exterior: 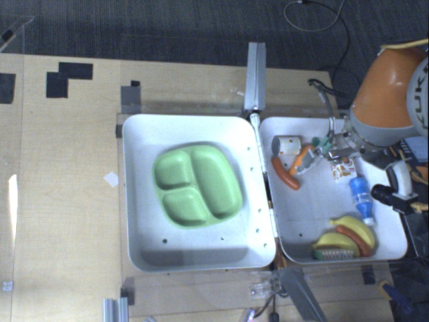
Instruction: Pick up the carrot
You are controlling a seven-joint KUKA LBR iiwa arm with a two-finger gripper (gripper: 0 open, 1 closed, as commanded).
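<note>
The carrot (302, 157), a thin orange stick, lies at a slant in the upper left of the right bin (315, 206). Its upper end sits right at the tip of my gripper (315, 151), which reaches in from the right under the grey and orange arm (385, 99). From this height I cannot see whether the carrot is between the gripper's tips or just beside them. A red-orange sausage-shaped piece (285, 174) lies just left of and below the carrot.
A small white can (287, 144) lies left of the carrot near the bin's wall. A packet (343, 171), a blue bottle (360, 197) and bananas (348, 235) fill the bin's right and lower part. The left bin (141, 200) holds a green divided plate (198, 184).
</note>
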